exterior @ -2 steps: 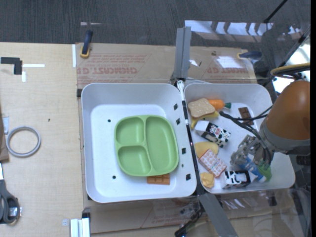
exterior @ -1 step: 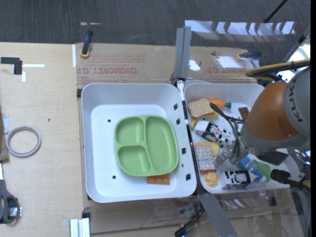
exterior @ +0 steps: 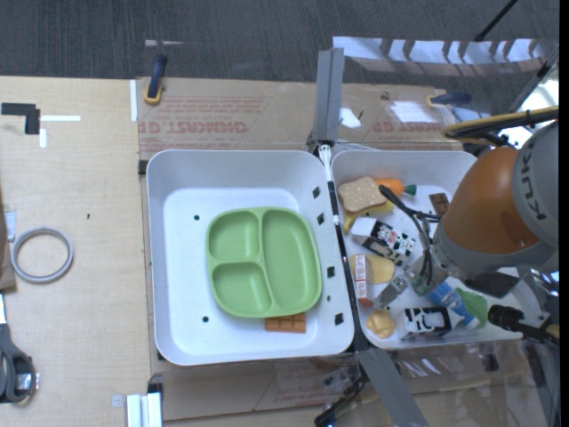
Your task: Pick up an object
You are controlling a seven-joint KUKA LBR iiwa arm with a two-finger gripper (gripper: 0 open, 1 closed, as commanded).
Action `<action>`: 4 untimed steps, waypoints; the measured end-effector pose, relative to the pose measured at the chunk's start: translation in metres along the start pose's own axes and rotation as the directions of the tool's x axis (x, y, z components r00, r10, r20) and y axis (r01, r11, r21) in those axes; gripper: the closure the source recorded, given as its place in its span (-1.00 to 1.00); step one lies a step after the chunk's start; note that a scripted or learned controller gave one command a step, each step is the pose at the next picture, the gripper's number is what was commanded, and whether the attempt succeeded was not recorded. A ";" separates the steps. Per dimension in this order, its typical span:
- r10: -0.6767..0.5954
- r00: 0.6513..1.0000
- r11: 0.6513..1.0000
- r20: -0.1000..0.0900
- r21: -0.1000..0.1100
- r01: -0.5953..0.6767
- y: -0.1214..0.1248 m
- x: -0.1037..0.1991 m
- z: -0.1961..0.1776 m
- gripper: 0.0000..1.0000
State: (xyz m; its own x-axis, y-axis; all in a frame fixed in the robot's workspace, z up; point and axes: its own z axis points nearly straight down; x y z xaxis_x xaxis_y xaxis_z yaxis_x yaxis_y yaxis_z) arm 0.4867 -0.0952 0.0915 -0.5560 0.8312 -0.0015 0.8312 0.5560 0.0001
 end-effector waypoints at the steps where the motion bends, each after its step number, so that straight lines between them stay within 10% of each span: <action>1: 0.048 0.999 0.999 0.001 0.000 -0.048 0.065 -0.081 0.000 -1.00; 2: -0.132 0.991 0.991 -0.025 0.029 0.133 0.114 -0.122 0.004 -1.00; 3: -0.118 0.993 0.993 0.001 -0.001 0.118 0.011 -0.159 -0.001 -1.00; 4: 0.004 1.000 1.000 -0.003 -0.002 -0.004 -0.061 -0.110 0.000 -1.00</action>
